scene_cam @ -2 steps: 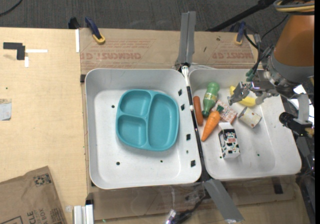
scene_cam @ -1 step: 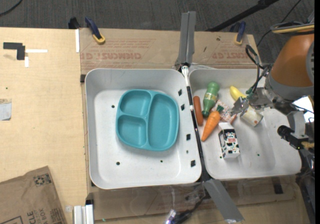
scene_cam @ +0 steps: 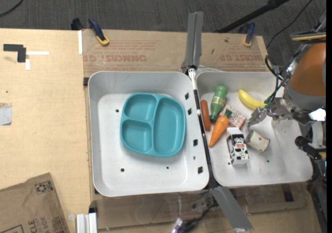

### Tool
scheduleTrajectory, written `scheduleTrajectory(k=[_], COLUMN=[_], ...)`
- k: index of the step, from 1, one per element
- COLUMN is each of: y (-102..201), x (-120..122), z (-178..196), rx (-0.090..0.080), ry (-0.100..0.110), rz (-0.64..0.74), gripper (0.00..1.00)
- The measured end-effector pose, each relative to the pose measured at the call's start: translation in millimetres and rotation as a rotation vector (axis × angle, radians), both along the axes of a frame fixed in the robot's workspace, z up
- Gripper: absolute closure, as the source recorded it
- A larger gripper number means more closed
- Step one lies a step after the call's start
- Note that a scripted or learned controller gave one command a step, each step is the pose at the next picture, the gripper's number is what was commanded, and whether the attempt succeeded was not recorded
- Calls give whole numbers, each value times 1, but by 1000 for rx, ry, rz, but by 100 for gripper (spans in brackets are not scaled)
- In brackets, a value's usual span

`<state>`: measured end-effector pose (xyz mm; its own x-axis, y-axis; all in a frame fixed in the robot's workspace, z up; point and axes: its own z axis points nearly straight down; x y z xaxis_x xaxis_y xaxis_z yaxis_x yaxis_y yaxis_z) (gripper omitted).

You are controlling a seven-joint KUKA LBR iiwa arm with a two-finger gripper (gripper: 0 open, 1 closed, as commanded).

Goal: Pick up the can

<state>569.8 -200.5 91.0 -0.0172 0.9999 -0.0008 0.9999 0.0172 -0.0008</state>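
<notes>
Now the can (scene_cam: 258,141) lies on its side on the floor of the right bin (scene_cam: 280,175), just below and beside my gripper (scene_cam: 258,116). My fingers hang above it, slightly parted, with nothing between them. A milk carton (scene_cam: 237,149) lies just left of the can, past it a carrot (scene_cam: 219,129).
</notes>
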Motion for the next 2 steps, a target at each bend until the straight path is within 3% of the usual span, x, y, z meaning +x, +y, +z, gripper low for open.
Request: scheduleTrajectory(k=[2], y=[-5], x=[-84], z=[0], rx=[1], ry=[1], rz=[-75], gripper=[0])
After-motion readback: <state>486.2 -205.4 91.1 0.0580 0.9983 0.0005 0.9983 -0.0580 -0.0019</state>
